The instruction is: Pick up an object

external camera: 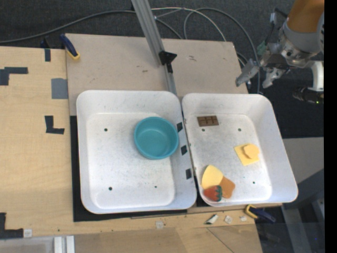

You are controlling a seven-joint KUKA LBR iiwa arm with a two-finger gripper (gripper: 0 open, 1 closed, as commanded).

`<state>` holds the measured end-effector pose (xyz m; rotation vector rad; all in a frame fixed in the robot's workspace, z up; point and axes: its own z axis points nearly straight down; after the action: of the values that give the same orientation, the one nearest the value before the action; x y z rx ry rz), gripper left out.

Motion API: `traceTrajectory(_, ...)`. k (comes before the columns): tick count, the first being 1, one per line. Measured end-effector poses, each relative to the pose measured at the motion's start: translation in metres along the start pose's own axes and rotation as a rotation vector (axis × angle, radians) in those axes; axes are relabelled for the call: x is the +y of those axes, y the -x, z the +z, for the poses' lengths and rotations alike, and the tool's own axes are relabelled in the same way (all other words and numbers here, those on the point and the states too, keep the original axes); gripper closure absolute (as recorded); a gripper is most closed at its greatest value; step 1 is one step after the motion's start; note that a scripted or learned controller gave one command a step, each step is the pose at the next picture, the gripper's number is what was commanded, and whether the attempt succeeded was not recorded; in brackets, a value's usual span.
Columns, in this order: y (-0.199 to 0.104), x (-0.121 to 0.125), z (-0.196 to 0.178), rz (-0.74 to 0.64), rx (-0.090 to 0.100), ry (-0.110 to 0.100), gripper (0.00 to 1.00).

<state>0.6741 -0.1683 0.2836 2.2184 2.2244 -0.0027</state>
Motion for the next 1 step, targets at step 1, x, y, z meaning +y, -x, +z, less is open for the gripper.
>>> traceTrajectory(1,0.0001,-0.0001,0.0,0.0,0.0,-0.001,0.0)
